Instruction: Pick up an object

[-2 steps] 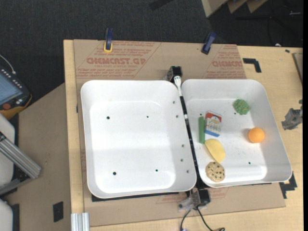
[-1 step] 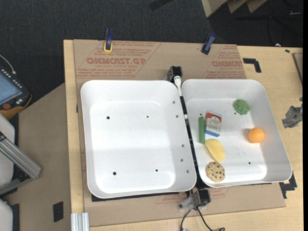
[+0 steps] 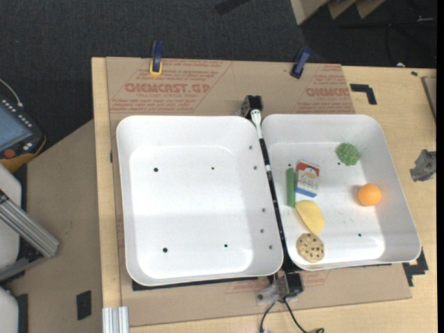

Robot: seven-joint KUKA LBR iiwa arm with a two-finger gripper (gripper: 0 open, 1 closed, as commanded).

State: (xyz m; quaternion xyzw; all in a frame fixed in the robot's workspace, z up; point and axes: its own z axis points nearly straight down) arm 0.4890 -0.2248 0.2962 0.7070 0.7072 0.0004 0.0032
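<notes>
- Fingers (image 3: 422, 165) show as a small grey shape at the right edge, over the desk (image 3: 73, 186) just outside the right shallow white plastic bin (image 3: 399, 217). Whether they are released or clenched cannot be told, and nothing is seen between them.
- All 6 loose things lie in the right bin, well apart from the fingers.
- Lumpy green broccoli-like piece (image 3: 347, 153): near the far right corner.
- Round orange ball (image 3: 370, 195): near the right wall, nearer the camera than the green piece.
- Small red, white and blue carton (image 3: 307, 177): mid-bin, touching a thin green stick (image 3: 291, 187) on its left.
- Yellow oblong piece (image 3: 311, 216): just below the carton.
- Round tan cookie with dark chips (image 3: 310, 248): by the near rim, just beside the yellow piece.
- Left shallow white plastic bin (image 3: 125, 186): touching the right bin along the middle.
- Brown cardboard sheet with red print (image 3: 208, 82): under both bins, held by 2 blue clamps (image 3: 157, 50) at its far edge.
</notes>
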